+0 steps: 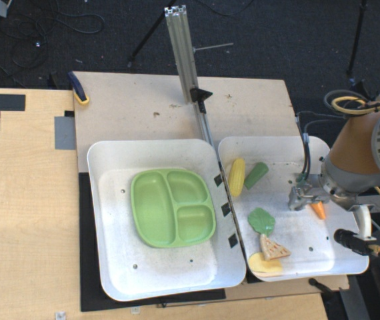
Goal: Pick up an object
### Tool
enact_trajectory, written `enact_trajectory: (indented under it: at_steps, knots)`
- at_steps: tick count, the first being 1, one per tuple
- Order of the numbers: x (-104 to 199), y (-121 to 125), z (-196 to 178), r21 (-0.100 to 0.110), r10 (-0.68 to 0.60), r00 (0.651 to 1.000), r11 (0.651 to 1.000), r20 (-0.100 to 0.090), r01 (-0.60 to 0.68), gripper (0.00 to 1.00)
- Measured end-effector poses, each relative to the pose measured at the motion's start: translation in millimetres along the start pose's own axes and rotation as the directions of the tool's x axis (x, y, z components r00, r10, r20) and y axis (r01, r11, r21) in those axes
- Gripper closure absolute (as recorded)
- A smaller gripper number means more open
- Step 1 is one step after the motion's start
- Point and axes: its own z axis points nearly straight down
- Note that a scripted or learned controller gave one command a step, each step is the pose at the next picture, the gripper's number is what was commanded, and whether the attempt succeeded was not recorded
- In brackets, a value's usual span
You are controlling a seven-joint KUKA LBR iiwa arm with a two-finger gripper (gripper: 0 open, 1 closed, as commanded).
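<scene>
A grey KUKA arm reaches in from the right over the right bin point(310, 262), its gripper point(301, 197) low near the bin's right side, just beside a small orange carrot-like piece point(319, 210) that lies on the bin floor; whether the gripper is released or clenched cannot be told from this slanted overhead view, and nothing is seen held. The carrot piece looks the likeliest target, but it sits close to the bin's right wall, so a descending grasp could nudge it aside or close on air. To the left lie a yellow corn cob point(237, 177) touching a green pickle point(255, 174), a green leaf-shaped piece point(262, 220), and nearer, a pizza slice point(273, 249) overlapping a yellow banana-like piece point(265, 266). The left bin point(110, 272) holds a green divided plate point(173, 207), well apart from the gripper
</scene>
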Motion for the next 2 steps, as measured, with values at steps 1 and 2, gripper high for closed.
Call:
enact_trajectory:
  at_steps: [1, 2]
  knots:
    - [-7.0, 6.2, -46.2, 0.003, -0.002, 1.000, 1.000, 0.004, 0.002, 1.00]
    - [0.2, 6.7, -91.8, 0.003, -0.003, 1.000, 1.000, 0.004, 0.003, 1.00]
